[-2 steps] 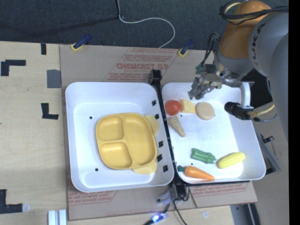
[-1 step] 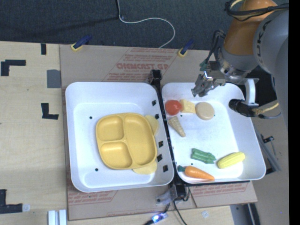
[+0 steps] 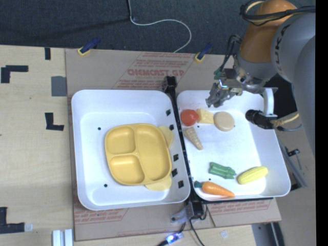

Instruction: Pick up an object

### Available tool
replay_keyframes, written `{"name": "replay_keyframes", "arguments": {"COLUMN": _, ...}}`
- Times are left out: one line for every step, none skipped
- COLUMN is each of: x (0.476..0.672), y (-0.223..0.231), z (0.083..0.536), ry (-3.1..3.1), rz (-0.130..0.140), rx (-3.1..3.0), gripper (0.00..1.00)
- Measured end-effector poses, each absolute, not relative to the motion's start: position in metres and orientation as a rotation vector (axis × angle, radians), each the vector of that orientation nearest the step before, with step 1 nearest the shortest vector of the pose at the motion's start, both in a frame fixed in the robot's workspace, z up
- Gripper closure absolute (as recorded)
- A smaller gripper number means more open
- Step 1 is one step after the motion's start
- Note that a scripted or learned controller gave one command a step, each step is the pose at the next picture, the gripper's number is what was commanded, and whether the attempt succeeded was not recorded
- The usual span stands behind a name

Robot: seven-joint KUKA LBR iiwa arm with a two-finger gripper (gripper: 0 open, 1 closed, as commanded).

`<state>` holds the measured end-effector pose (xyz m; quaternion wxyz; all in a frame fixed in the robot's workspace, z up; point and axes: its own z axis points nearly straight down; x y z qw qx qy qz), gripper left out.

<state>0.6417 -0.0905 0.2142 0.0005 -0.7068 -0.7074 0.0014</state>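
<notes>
A wooden tabletop (image 3: 31,137) with black tape marks carries a cardboard sheet (image 3: 148,73), clipped at its far edge by two blue-and-yellow clamps, and on the sheet sit two shallow white bins side by side. Beyond the tabletop lies dark carpet crossed by a thin white cable (image 3: 159,22).

The left bin (image 3: 87,106) holds a yellow divided plate (image 3: 137,154) lying flat near its centre. The right bin (image 3: 266,152) holds toy food: a red tomato (image 3: 189,117) at about 10 o'clock in the bin, touching a pale yellow wedge (image 3: 205,117), with a round beige bun (image 3: 224,121) just beside that. An ice-cream cone (image 3: 193,137) lies below the tomato. Toward 6 o'clock are a green pepper-like piece (image 3: 222,170), a yellow corn cob (image 3: 252,175) and an orange carrot (image 3: 217,189) at the near rim.

The end effector (image 3: 218,97) hangs over the right bin's far rim, at about 12 o'clock from the bun. Its dark fingers point down and look slightly parted, with nothing between them, touching no toy.
</notes>
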Motion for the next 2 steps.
{"name": "replay_keyframes", "arguments": {"x": 0.641, "y": -0.077, "z": 0.228, "ry": -2.224, "rz": -0.001, "rx": -2.218, "gripper": 1.00}}
{"name": "replay_keyframes", "arguments": {"x": 0.635, "y": -0.082, "z": 0.216, "ry": -2.222, "rz": 0.005, "rx": -2.220, "gripper": 1.00}}
